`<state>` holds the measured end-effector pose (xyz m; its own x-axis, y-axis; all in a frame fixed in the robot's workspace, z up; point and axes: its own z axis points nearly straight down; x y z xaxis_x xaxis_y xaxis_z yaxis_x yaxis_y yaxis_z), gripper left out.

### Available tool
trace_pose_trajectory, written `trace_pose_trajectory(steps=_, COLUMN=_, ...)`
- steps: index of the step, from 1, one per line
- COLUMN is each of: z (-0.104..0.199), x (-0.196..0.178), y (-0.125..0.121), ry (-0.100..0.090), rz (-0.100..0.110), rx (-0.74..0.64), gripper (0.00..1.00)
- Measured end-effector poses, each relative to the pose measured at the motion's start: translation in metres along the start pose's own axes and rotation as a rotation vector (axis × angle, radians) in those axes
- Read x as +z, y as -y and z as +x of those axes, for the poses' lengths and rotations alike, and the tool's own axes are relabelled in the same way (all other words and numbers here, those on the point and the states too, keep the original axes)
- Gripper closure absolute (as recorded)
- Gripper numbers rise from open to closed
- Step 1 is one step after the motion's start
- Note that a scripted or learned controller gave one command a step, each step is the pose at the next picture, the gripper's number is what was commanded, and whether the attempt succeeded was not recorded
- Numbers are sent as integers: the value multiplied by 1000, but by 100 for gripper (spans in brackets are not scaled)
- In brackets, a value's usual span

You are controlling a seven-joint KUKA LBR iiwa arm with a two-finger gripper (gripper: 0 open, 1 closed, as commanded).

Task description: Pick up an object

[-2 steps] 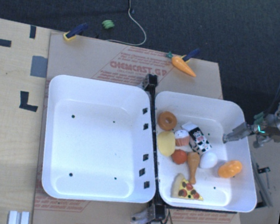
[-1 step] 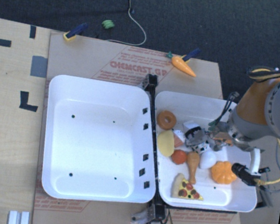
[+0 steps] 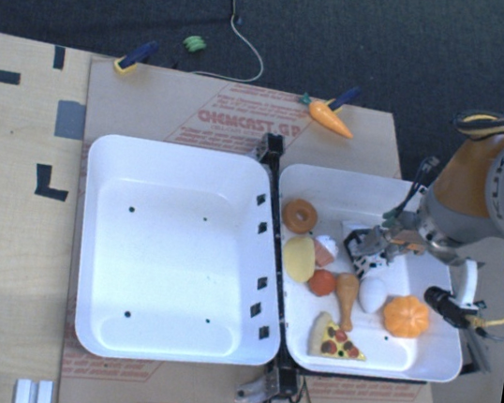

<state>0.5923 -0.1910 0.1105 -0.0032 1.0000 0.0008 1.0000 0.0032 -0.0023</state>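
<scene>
The right bin (image 3: pixel 415 369) holds several toy foods: a brown donut (image 3: pixel 300 216), a yellow potato-like piece (image 3: pixel 299 258), a red tomato (image 3: pixel 321 283), a chicken drumstick (image 3: pixel 348 298), a white egg (image 3: pixel 374 292), an orange pumpkin (image 3: pixel 405 316) and a pizza slice (image 3: pixel 335 342). My gripper (image 3: pixel 367 254) is low in this bin, just above the egg and right of the donut. A pinkish-white piece (image 3: pixel 324 251) lies left of it. Nothing shows between the fingers.
The left bin (image 3: pixel 97 219) stands beside the right one, with a black divider clip (image 3: pixel 271 147) between them at the back. A toy carrot (image 3: pixel 330 118) lies on the cardboard behind the bins. A cable (image 3: pixel 245 33) runs across the dark floor.
</scene>
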Motion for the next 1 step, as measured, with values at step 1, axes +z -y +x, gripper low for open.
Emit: trace_pose_trajectory(steps=1, z=33, x=20, y=-18, ry=8, rz=-11, rx=1, gripper=100)
